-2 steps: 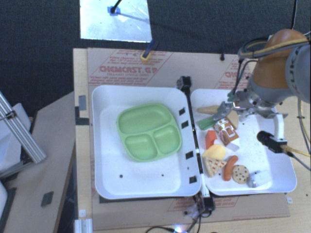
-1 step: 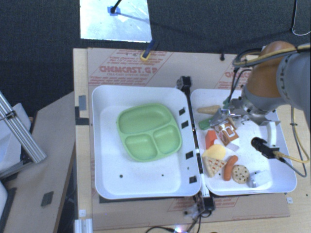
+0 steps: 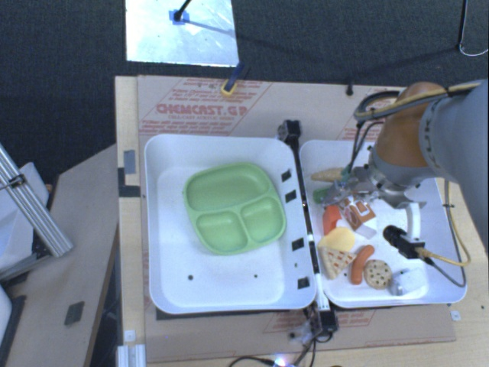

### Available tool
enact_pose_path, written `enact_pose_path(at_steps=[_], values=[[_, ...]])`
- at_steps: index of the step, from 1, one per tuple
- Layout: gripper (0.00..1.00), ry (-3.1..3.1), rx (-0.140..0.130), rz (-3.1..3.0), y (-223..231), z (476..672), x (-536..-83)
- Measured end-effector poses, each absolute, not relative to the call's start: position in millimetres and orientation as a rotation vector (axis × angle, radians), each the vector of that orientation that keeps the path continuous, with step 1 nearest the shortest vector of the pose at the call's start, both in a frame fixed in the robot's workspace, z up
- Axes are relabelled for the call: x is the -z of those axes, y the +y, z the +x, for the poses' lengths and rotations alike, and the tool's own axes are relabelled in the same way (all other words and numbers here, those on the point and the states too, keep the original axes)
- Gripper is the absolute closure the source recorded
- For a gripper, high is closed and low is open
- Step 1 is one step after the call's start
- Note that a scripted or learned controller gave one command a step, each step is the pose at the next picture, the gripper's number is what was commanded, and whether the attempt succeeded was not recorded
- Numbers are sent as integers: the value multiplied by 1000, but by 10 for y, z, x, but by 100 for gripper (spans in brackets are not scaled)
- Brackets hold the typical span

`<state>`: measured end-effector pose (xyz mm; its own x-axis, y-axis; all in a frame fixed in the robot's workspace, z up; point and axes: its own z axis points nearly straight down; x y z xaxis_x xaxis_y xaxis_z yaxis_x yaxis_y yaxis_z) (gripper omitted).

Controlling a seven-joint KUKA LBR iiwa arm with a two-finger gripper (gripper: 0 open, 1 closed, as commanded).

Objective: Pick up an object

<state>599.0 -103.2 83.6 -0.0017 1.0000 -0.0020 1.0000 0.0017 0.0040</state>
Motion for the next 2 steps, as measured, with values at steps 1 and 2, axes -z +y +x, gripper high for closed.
enact_pose_path(at_steps=[1, 2], values=[[100, 2216, -9, 2214, -1040, 6011, -979], [100, 2224, -4, 2214, -964, 6046, -1578]])
